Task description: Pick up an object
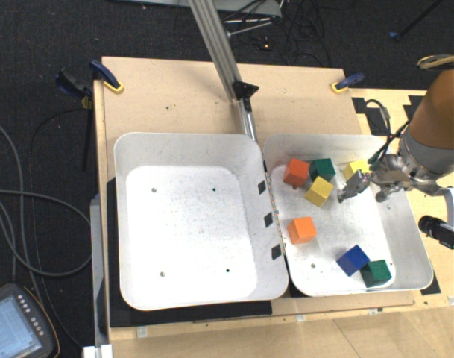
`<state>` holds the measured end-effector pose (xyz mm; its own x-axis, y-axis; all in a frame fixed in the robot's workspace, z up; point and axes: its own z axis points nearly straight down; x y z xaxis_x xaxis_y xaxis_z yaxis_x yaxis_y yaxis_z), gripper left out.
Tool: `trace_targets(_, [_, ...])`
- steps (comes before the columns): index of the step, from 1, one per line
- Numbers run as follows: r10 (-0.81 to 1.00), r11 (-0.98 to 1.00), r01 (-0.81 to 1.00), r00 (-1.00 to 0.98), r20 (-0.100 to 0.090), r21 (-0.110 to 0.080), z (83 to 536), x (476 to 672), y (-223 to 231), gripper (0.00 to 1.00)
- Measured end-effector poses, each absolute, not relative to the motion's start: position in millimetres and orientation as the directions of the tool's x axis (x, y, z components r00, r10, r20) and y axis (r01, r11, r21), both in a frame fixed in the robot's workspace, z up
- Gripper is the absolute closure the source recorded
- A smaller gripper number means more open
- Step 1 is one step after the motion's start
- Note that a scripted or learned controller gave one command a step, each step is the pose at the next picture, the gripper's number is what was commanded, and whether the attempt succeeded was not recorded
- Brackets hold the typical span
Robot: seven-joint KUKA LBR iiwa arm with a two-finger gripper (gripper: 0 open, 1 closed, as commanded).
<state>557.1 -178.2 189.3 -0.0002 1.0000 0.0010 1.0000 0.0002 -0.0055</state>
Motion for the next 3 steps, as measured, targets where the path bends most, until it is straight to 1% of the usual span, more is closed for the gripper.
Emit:
trace_targets(2, [1.000,0.000,1.000,0.000,0.000,-0.002,93,559.9,-175,0.00])
trace_targets(3, [1.000,0.000,1.000,0.000,-0.001,0.003,106,561.1,-175,1.00])
